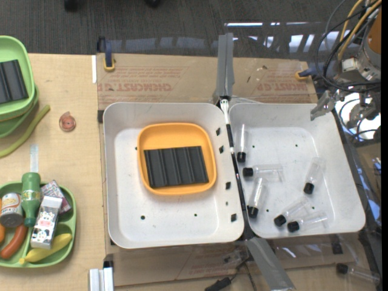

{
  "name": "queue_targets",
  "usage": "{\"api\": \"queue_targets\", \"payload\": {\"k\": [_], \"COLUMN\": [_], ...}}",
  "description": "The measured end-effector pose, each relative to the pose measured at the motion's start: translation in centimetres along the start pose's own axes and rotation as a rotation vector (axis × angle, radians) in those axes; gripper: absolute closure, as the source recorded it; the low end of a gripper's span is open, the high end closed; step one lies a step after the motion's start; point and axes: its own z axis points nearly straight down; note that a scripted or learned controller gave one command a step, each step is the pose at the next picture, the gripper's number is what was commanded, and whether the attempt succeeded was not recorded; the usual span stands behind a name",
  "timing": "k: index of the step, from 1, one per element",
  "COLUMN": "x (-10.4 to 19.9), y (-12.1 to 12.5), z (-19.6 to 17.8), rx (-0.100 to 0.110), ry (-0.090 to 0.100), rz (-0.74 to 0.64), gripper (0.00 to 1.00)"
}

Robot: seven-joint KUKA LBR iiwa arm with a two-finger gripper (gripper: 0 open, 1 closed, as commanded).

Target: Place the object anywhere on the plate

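Left bin (121, 223): orange plate (177, 137) carrying a dark ribbed slab (176, 167). Right bin (339, 217): six clear black-capped tubes (257, 196) scattered loose, none on the plate. Claw (330, 99) at right bin's upper right corner; grip state cannot be told.

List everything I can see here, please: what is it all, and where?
Orange square plastic plate: one, left white bin, bearing a dark ribbed pad.
Clear plastic tubes with black caps: about six, scattered in right white bin.
Green plastic tray of toy food: one, bench lower left.
Green plate: one, upper left, bearing another dark pad.
Small pink disc: one, on bench.
Robot arm: one, grey, upper right.
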Motion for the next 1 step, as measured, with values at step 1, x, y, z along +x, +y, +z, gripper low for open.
{"api": "queue_targets", "payload": {"k": [1], "x": [0.21], "y": [-0.04], "z": [2.74], "rx": [0.000], "ry": [-0.001], "rz": [-0.315], "gripper": [0.00]}}
